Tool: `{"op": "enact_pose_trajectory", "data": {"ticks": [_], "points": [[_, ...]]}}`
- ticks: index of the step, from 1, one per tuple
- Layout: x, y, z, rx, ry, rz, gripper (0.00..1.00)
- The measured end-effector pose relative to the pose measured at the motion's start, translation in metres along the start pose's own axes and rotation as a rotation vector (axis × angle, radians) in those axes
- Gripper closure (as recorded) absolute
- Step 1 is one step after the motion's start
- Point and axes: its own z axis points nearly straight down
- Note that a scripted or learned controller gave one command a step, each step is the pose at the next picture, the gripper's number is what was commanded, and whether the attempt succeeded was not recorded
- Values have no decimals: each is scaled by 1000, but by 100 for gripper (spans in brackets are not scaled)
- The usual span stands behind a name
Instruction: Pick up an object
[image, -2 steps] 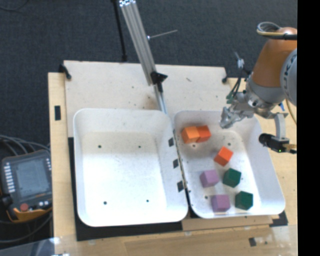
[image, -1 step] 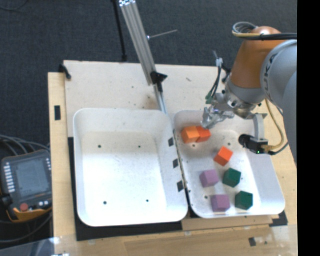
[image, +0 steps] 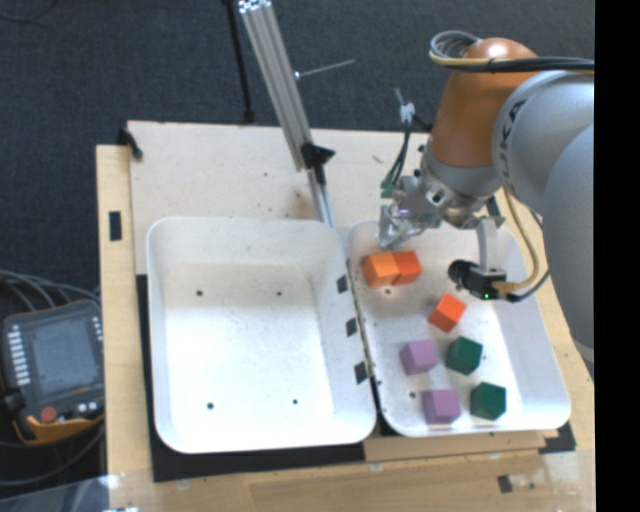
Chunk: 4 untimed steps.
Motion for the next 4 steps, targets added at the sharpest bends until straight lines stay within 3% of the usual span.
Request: {"op": "enact_pose_trajectory", "data": {"ticks": [2,3,4], "points": [[91,-7,4,5,0,1,100],[145,-9,-16,1,1,-1,100],[140,-9,-15,3,-1,4,0]]}}
